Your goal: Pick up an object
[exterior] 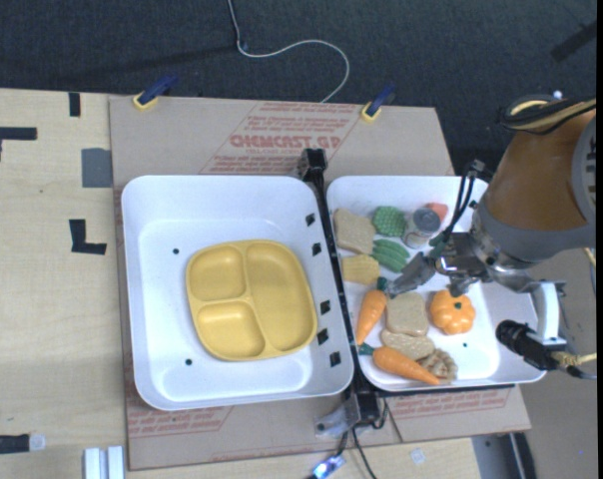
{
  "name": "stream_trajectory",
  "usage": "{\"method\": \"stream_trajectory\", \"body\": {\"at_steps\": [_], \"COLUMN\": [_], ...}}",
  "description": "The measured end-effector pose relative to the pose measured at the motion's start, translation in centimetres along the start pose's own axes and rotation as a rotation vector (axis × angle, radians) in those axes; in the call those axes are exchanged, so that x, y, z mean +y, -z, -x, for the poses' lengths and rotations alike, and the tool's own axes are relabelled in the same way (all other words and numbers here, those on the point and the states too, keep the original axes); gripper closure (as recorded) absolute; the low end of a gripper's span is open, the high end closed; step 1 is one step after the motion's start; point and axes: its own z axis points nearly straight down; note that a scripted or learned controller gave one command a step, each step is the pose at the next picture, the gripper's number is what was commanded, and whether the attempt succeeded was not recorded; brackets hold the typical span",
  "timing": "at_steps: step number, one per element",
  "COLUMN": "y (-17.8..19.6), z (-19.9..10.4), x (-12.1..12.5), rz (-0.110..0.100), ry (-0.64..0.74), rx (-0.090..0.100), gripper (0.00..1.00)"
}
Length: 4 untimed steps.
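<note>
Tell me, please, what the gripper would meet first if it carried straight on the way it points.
Probably the slice of bread just under the gripper, beside the carrot; depth is hard to judge from above.

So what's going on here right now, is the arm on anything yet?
The arm's hand is low over the right bin, among a pile of toy food: two carrots, a small pumpkin, bread slices and green pieces. Nothing is visibly between its fingers, so no pick is confirmed. The left bin holds a yellow divided plate, lying flat and untouched.
</note>
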Motion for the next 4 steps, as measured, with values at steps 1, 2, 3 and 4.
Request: {"method": "stream_trajectory", "body": {"at_steps": [1, 2, 3, 4], "y": [0.6, -4.8, -11.1, -13.1], "z": [0.0, -0.2, -0.3, -0.1], "x": [0.3, 1.2, 1.5, 1.8], "rz": [0.013, 0.007, 0.008, 0.023], "ry": [0.003, 0.003, 0.003, 0.002], "rx": [-0.002, -0.001, -0.001, -0.008], "gripper": [0.00, 0.00, 0.00, 0.00]}}
